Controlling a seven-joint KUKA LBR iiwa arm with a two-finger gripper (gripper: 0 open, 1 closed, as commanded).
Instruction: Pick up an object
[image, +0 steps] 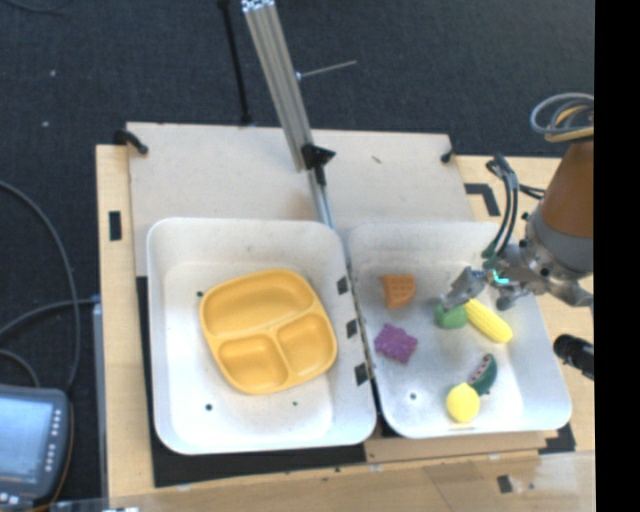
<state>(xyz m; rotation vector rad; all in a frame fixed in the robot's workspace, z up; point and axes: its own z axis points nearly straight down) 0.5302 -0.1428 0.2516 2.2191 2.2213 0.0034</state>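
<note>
Green toy (451, 317) and yellow corn (489, 322) lie just under the hand (482, 290) | step: reaching down | hand: open, holding nothing | next: lower, squeeze one toy

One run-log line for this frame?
arm: over right bin | gripper: beside green toy, corn | grasp: unconfirmed | left bin: yellow tray

Even, diffuse overhead light falls on two white bins (250, 235), which read bright but not blown out. Shadows stay soft and short (a faint one edges the yellow tray (268, 329)). The dark floor swallows detail; the picture is mildly soft and grainy throughout.
</note>
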